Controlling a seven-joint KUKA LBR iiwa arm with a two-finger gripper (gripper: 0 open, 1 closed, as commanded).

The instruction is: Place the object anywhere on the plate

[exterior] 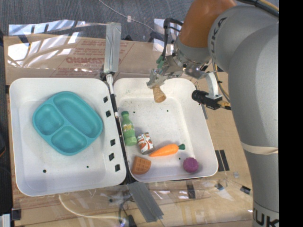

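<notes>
Arm (pixel 236 79): grey with orange band, reaching in from the right and leaning over the right bin's far edge; taking up most of that side of the view.

Worktop (pixel 75 56): carrying cardboard, tape and two white bins side by side.

Left bin (pixel 28 174): holding a teal plate (pixel 67 122) with three compartments, lying towards the bin's far half.

Right bin (pixel 208 150): holding, along its near side, a green bottle (pixel 128 128), a small can (pixel 145 143), a carrot (pixel 165 150), a waffle (pixel 141 165) and a purple ball (pixel 191 164).

Tool (pixel 157 82): hanging above the right bin's far part; appearing to be pinching the top of a tan, cork-like piece (pixel 159 95) that is dangling just below the tips, clear of the bin floor.

Step in hand, as judged: carrying the piece leftward; doing it well is meaning staying high enough to be clearing the wall between the bins, moving steadily so the shallow pinch is not slipping, and lowering close over any compartment before releasing, since the piece is looking likely to roll.
</notes>
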